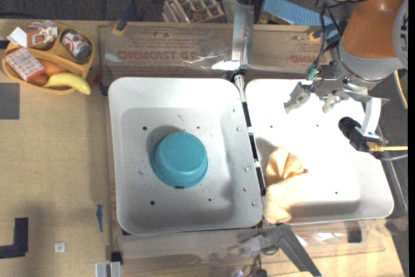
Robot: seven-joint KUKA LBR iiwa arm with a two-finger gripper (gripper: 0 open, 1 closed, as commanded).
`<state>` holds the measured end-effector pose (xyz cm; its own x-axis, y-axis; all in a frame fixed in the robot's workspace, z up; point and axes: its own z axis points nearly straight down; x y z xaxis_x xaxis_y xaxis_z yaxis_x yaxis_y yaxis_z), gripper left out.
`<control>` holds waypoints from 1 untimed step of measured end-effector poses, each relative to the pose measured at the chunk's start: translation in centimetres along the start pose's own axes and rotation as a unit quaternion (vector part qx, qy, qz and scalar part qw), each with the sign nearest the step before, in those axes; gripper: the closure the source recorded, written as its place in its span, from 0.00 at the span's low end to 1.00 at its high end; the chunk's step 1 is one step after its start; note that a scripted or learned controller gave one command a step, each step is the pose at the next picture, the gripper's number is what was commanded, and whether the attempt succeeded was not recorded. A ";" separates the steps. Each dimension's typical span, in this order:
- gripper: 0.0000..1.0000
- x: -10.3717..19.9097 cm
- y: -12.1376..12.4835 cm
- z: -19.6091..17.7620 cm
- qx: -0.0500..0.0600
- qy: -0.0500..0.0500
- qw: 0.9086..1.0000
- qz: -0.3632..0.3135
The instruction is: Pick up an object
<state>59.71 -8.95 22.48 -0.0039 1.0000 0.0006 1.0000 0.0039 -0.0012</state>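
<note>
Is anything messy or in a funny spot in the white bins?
Yes. The tan cloth in the right bin lies crumpled against the divider, and part of it spills over the front rim. The teal bowl in the left bin sits upside down.

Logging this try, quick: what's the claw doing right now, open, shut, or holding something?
Claw: open, holding nothing, above the right bin, apart from the cloth.

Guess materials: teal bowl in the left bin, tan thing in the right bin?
Teal bowl: lying upside down, looks like hard plastic; smooth, evenly coloured, with a soft sheen. Tan thing: probably cloth or another soft fabric; crumpled and folded, matte, draped against the right bin wall. Too blurred for certainty.
</note>
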 end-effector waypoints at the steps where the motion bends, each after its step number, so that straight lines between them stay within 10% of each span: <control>1: 0.00 -0.5 -6.4 13.6 -0.006 0.000 1.000 -0.001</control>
<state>53.32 -9.51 8.90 -0.0067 1.0000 0.0004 0.9999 0.0067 0.0103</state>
